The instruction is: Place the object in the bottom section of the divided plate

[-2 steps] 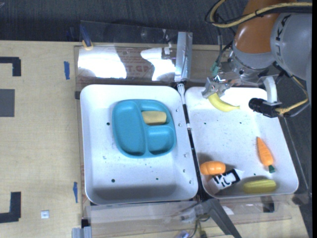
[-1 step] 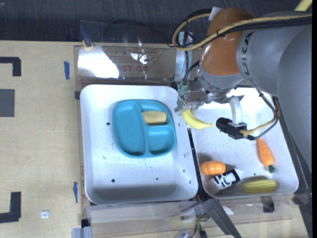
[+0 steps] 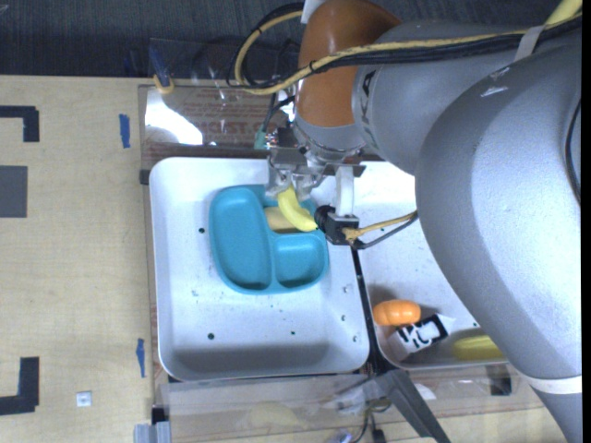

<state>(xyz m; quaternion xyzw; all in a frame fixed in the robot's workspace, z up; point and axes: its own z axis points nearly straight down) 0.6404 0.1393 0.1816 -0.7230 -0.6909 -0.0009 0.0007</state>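
Banana: yellow, at frame centre, over the upper right corner of the plate.

Gripper: directly above the banana, fingers straddling its upper end; you see it clenched on the fruit.

Plate: blue, divided, lying in the left bin.

Right bin: holds an orange item and a yellow item, lower right.

Step, as you may judge: carrying to placement. Next move calls for shifting down-frame over the plate's bottom section, then lowering before release.
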